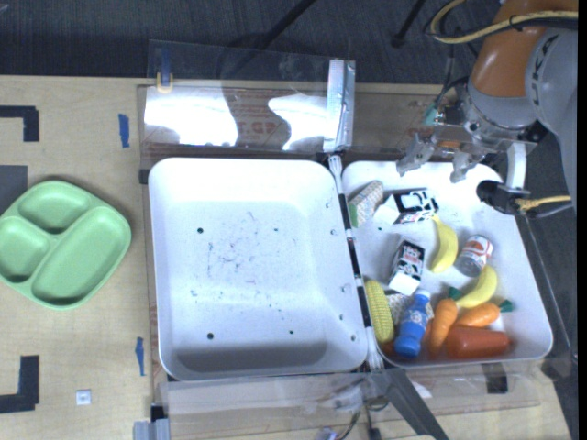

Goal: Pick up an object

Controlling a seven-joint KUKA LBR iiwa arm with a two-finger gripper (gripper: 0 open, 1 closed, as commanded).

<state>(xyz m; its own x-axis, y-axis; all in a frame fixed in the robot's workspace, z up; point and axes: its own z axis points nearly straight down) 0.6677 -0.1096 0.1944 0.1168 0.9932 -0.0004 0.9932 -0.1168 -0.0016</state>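
In the camera view, two white bins are seen side by side. The left bin point(243, 264) carries nothing but faint marks, while the right bin point(527, 273) is crowded with small things, so any pick has to be made there. The gripper point(438, 159) is held above the far edge of the right bin, its two fingers spread apart with nothing between them; it appears to be kept high and clear of the pile so that a descent can be chosen.

Nearest below it lie a black-and-white box point(415, 204) and a small wrapped packet point(367, 200). Further forward, a banana point(444, 246) is seen beside a tin can point(473, 253), and a second box point(407, 264) lies left of the banana. At the near end, a corn cob point(378, 308), a blue bottle point(414, 324) and a carrot point(442, 324) are packed closely together, which is judged to make a clean grasp harder. A green divided plate point(60, 243) rests on the bench, well apart from both bins.
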